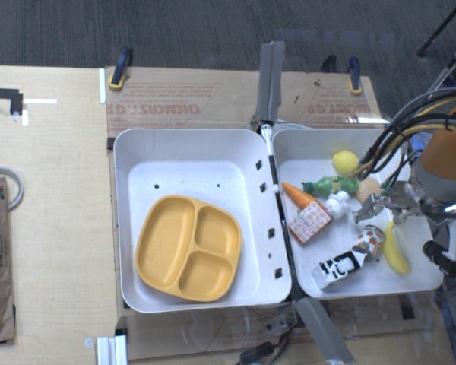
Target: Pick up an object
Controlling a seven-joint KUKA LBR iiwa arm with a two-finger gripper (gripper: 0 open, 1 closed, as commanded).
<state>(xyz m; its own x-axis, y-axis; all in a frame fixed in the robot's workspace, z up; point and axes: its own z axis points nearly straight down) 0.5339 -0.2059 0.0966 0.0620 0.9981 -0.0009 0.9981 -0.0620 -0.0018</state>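
Since the task names no particular object, the likeliest target is judged from where the gripper (374,204) sits: low in the right bin (422,284), at the right of the frame, amid a clutter of toy food. Whether it is apart or together cannot be told; the metal at the wrist is too small and tangled with cables to read.

Nearest things: a pale round toy (369,186) just above it, a small brown-and-white figure (370,241) just below, and a yellow banana (396,254) to the lower right. All look like light, stiff plastic, probably smooth and prone to slipping; the banana's narrow middle seems the best hold.

Others crowd close: a green toy vegetable (330,185), yellow lemon (346,161), orange carrot (297,195), a checkered wafer block (310,222), and a black-and-white carton (340,267). The bin's right wall leaves little clearance.

The left bin (182,147) holds a yellow divided tray (188,247), well apart.
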